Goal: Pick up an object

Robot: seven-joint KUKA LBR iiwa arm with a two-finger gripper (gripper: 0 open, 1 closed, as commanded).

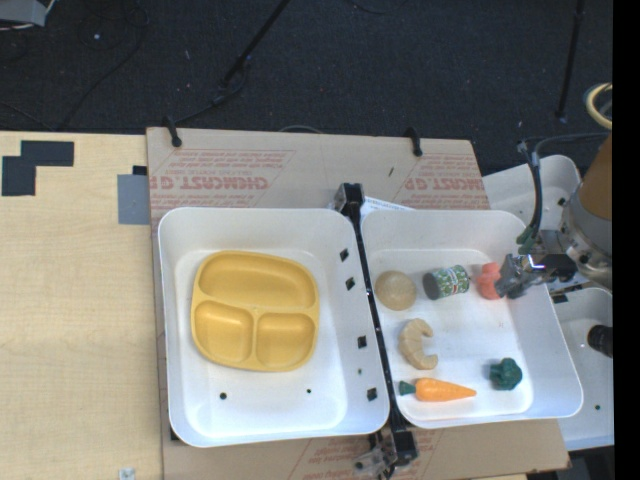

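Pink object [487, 280] sits touching the end effector [513, 276] at the right bin's [545, 393] right wall. Finger state: cannot tell. Crowded against the wall, it could slip aside.

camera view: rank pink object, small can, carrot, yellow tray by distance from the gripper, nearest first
1. Pink object: right bin, directly beside the gripper.
2. Small can: right bin, just left of the pink object.
3. Carrot: near edge of the right bin.
4. Yellow tray: in the left bin, farthest.
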